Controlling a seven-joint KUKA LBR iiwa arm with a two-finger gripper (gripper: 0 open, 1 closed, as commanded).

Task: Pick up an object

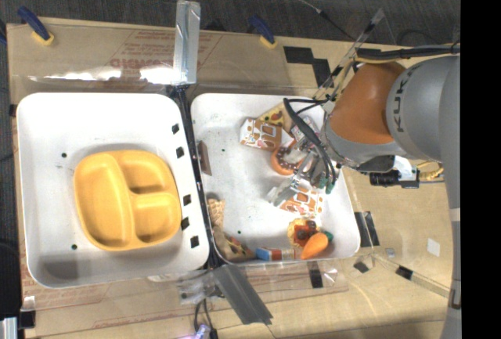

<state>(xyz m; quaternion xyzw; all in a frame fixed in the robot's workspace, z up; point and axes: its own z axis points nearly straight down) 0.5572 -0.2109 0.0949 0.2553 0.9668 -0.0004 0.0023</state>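
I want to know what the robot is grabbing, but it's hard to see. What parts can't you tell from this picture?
- The tool, camera view: the grey arm's wrist and black cables cover it, so its grip is unclear.
- The round orange object under it: half hidden by the tool.
- The small things in the right white bin's lower-left corner: too small and blurred to name.

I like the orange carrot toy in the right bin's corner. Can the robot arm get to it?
Probably yes. The orange carrot toy lies uncovered near the right white bin's lower wall, close below the gripper, though the wall may crowd it.
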